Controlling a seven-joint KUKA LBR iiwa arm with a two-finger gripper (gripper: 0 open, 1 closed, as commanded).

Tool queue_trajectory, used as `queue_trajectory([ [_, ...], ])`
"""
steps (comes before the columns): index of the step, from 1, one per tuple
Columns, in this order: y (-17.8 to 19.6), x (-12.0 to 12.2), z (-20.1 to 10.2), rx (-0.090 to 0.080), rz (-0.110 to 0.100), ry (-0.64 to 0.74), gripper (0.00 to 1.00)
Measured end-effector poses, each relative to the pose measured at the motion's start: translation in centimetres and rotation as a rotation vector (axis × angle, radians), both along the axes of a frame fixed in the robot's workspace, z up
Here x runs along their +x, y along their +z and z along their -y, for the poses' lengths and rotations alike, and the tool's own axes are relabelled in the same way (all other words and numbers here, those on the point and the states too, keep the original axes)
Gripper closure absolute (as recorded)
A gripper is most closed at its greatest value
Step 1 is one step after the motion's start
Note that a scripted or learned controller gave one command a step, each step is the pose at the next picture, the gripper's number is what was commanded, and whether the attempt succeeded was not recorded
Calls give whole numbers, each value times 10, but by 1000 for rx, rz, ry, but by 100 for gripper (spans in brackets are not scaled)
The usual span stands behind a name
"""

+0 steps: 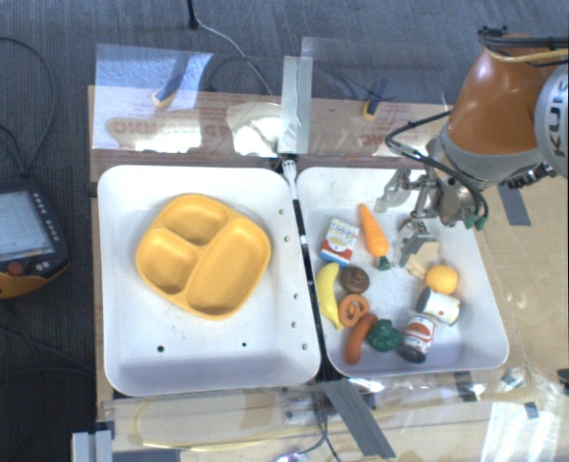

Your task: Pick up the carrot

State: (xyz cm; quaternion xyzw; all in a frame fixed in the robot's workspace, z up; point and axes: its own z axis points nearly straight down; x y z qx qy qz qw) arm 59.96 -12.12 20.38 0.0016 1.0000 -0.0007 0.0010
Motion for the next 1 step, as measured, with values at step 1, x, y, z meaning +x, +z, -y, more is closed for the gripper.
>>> queue_trajectory([
  [1, -95, 27, 31, -2, 27, -135, 0],
])
